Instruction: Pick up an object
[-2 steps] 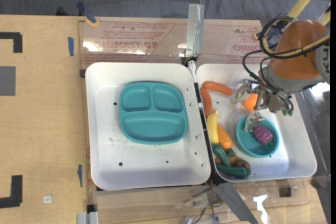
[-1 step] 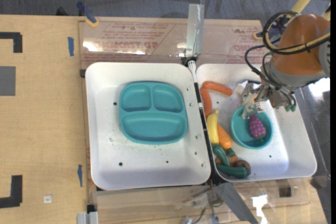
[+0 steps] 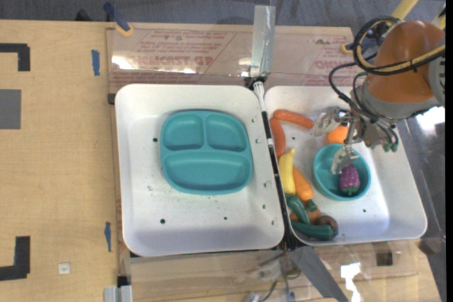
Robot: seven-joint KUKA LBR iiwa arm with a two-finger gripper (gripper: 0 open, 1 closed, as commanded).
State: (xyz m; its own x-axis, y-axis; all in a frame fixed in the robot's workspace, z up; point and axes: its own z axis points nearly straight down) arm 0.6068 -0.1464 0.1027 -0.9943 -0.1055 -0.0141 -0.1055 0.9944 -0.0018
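Reaching from the right, arm [image 3: 396, 71] hangs over teal bowl [image 3: 341, 171].

The gripper [image 3: 346, 158] hangs over a teal bowl [image 3: 327, 173] holding a purple toy [image 3: 350, 179] in the right bin [image 3: 396, 205] (left bin [image 3: 134, 152] holds a teal divided plate [image 3: 206, 151]).

Arm [image 3: 400, 71] lowered, wrist seemingly downward

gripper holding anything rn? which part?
Cannot tell. The gripper is over the teal bowl, right at the purple toy inside it; a grip on it isn't visible.
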